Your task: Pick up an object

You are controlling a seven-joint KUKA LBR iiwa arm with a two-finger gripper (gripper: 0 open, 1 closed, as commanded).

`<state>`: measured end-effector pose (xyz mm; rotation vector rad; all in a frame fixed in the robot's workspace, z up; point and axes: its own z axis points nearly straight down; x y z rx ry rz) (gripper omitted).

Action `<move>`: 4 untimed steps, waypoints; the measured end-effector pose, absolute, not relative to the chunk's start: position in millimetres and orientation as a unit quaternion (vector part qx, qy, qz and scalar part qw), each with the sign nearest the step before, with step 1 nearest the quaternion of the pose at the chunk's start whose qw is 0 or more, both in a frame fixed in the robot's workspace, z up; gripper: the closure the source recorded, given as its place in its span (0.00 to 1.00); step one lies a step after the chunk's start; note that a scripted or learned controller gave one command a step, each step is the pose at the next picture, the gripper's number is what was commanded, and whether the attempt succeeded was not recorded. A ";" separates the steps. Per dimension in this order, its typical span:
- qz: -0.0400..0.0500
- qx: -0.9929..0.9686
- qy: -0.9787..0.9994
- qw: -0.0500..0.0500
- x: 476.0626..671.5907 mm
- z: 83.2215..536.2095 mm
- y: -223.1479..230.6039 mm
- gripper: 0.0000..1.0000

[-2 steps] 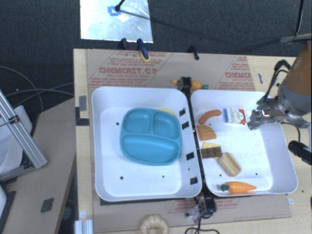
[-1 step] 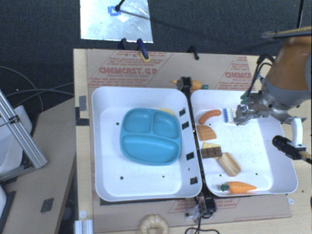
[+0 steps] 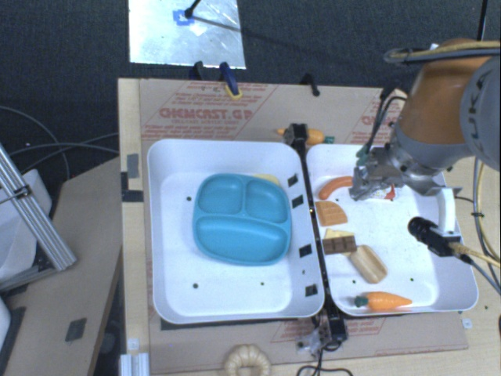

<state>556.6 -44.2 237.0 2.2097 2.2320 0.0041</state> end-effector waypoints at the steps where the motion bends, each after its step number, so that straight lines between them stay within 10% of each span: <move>1: 0.001 0.704 0.711 0.000 556.4 231.5 5.2 1.00; 4: 0.001 0.705 0.709 0.000 580.2 229.9 105.0 1.00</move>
